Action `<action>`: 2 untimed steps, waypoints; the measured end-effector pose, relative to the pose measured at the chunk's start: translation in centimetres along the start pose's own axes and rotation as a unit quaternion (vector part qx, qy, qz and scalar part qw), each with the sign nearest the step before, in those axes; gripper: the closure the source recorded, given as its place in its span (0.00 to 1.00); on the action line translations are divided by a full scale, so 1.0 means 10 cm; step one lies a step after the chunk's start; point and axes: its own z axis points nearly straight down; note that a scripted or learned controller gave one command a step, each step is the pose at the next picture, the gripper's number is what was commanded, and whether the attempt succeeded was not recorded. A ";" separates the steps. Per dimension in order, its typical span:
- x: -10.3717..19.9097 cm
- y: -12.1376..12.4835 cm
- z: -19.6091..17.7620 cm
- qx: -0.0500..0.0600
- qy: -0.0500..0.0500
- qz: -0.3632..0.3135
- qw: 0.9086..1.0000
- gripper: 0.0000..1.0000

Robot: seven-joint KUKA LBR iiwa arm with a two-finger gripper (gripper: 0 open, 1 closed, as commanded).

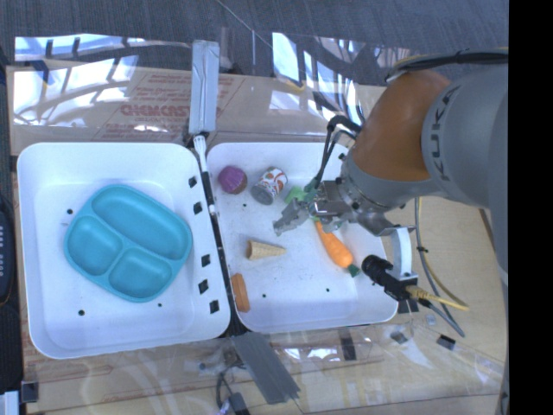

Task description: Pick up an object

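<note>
in the right bin [259,311] the gripper [292,216] is seen lowered near the bin's middle, its grey fingers reaching left from the arm [415,137]; nothing is seen between them, and how wide they stand cannot be told. a toy carrot [335,246] is laid just to the right of the gripper, tilted, its green end toward the bin's near right corner. an ice cream cone [264,249] is found just below the gripper. a purple ball [232,179] and a patterned can [270,185] are set above it. a small sausage [241,292] is laid against the bin's left wall. in the left bin [52,318] a blue divided plate [128,242] is placed.
</note>
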 end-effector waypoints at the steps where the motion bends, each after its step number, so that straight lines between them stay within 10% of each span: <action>1: 0.15 0.20 1.27 -0.001 0.000 -0.107 0.994 0.00; 2: 0.14 0.20 1.18 -0.001 -0.001 -0.109 0.994 1.00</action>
